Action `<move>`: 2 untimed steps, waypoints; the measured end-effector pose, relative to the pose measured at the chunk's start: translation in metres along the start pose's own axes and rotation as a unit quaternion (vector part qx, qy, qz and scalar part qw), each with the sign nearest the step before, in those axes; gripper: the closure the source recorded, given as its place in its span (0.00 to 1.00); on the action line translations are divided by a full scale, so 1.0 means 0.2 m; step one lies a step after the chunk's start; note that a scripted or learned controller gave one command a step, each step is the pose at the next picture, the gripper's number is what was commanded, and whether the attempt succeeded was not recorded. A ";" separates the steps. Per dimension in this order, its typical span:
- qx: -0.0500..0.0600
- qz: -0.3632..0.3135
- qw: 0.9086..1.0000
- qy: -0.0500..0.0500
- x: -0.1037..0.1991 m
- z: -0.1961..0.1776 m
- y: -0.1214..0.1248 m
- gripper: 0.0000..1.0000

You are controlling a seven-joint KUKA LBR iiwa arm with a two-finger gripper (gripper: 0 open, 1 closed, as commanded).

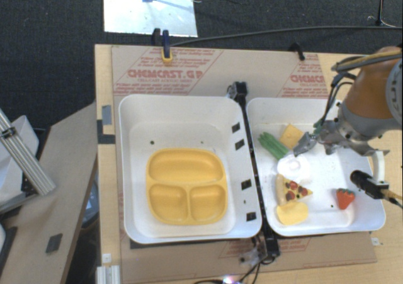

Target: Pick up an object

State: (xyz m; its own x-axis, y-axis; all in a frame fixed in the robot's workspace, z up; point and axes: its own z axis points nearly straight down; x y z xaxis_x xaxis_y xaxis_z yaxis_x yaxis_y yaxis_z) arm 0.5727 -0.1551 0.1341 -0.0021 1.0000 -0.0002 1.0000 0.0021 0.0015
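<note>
While the gripper (306, 145), its state impossible to tell, hovers at one o'clock of the white disc (291, 166), that light, stiff, slick toy looks best pinched across its edges.

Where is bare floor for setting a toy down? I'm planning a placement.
Free: left bin floor around the yellow tray, and right bin floor between pizza slice and strawberry. Crowded: beside the gripper, around the green vegetable.
</note>
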 end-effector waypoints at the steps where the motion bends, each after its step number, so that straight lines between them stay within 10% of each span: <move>1: -0.001 0.000 1.000 0.000 0.00 -0.05 0.00 1.00; 2: -0.001 -0.001 1.000 0.000 0.02 -0.36 0.00 1.00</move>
State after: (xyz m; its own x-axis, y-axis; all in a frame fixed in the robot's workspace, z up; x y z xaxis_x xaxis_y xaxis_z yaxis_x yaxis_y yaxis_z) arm 0.5732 -0.1511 0.2052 -0.0043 1.0000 -0.0008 1.0000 0.0043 0.0030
